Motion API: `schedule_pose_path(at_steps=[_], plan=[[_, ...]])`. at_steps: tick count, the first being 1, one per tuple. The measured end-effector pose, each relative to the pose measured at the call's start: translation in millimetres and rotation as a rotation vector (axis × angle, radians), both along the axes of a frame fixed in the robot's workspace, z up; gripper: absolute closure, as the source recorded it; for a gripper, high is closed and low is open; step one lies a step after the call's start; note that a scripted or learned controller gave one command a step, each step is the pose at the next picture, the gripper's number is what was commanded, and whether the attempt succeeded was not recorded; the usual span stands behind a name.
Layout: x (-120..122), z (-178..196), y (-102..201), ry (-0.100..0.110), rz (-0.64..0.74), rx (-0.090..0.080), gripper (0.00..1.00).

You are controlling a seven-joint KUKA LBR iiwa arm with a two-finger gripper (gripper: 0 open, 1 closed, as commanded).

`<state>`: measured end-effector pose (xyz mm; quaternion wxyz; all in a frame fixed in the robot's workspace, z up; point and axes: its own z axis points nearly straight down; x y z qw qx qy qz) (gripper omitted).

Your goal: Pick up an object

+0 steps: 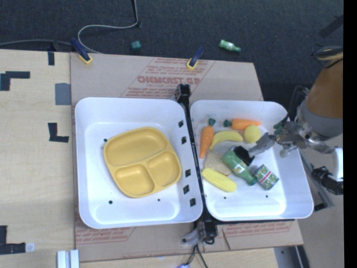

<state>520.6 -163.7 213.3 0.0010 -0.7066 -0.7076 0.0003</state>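
Observation:
The right bin point(290, 202) holds several toy foods. A small carrot point(206, 140) lies at its left, and a second carrot point(245, 123) lies at the back. A banana point(225, 137) and a yellow lemon point(252, 133) sit between them. Toward the front are a corn cob point(218, 180), a tan bread slice point(216, 162), a green bottle point(239, 167) and a green can point(266, 177). My gripper point(246, 152) reaches in from the right, low over the bin's middle. Its dark tip is just above the green bottle and beside the lemon. Nothing is visibly held.
The left bin point(89, 149) carries a yellow divided plate point(143, 161). Black clips line the wall between the bins point(188, 149). Two small green bits point(212, 121) lie at the right bin's back. The arm's body point(326, 102) hangs over the right bin's right rim.

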Motion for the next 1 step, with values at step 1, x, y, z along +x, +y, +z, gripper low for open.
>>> schedule_pose_path(at_steps=[1], plan=[[39.1, -109.6, 18.6, -0.001, -0.001, -0.001, 0.0]])
